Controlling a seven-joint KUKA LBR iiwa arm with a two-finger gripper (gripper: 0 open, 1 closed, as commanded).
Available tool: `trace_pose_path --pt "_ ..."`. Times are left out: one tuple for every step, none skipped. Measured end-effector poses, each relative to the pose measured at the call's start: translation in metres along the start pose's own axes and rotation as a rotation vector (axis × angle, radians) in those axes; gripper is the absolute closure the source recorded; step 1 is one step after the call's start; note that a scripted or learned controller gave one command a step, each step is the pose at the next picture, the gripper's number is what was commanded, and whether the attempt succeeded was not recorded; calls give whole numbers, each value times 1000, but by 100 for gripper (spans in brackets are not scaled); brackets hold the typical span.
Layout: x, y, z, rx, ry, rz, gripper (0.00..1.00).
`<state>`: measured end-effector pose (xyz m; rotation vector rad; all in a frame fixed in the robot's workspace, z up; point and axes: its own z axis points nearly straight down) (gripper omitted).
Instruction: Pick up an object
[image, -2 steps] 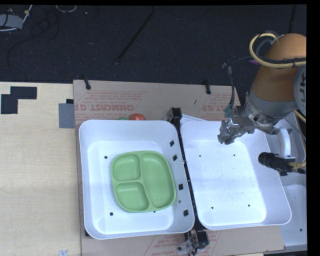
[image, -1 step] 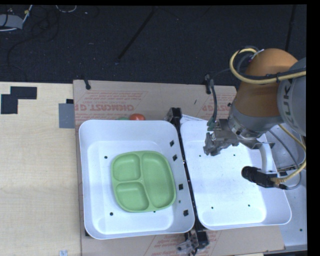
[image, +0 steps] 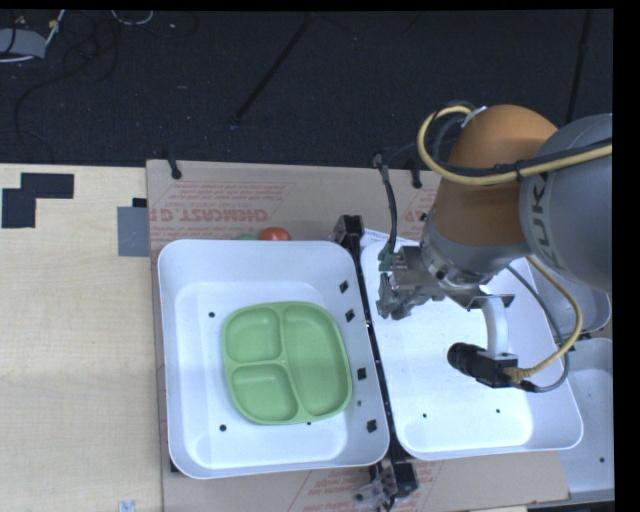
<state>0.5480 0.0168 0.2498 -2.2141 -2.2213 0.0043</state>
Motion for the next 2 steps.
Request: trace_pose_path --pt "40 -13 12 0 -1 1 100" --pt "83 -37 10 1 0 -1 100"
